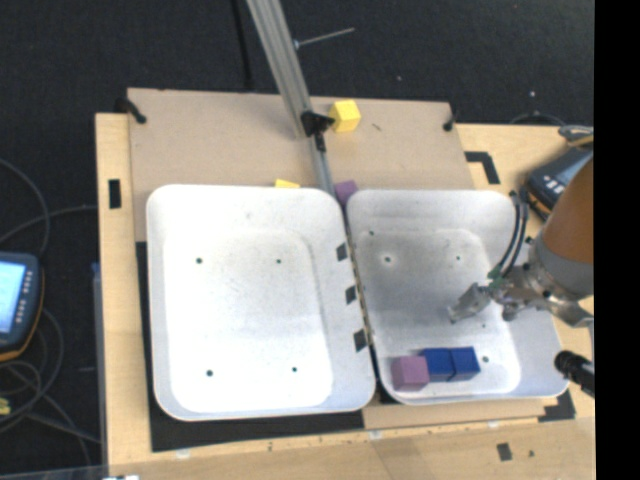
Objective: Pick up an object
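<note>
A: In the right bin (400,218), your end effector (466,306) hovers above bare floor; I cannot tell its grip.
B: You've a blue block (449,362) touching a purple block (409,371) at the near wall.

The bench (120,268) carries a brown board (220,138) with two white bins side by side, the left bin (160,298) and the right bin (500,208). On the board behind them sit a yellow block (346,115), a yellow scrap (287,183) and what may be a purple block (345,190).
</note>
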You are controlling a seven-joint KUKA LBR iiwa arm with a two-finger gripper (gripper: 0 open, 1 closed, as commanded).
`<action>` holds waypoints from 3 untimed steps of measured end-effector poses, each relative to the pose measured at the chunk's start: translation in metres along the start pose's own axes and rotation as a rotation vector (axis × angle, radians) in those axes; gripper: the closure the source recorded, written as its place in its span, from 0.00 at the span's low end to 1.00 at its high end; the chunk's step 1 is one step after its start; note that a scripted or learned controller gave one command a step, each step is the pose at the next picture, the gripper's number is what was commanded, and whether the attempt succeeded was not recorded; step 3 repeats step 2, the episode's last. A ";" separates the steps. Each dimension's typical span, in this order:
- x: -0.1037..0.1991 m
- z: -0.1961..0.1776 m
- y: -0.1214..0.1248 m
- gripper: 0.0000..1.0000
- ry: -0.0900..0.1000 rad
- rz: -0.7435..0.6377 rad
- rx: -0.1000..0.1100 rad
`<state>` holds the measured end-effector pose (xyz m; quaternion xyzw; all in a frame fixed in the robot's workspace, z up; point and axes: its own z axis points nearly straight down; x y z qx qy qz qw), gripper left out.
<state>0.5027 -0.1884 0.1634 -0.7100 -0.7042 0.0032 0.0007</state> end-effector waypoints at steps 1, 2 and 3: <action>0.008 0.067 -0.013 0.00 0.001 -0.006 -0.010; 0.003 -0.081 -0.017 0.00 -0.001 -0.012 -0.016; 0.003 -0.081 -0.017 0.00 -0.001 -0.012 -0.016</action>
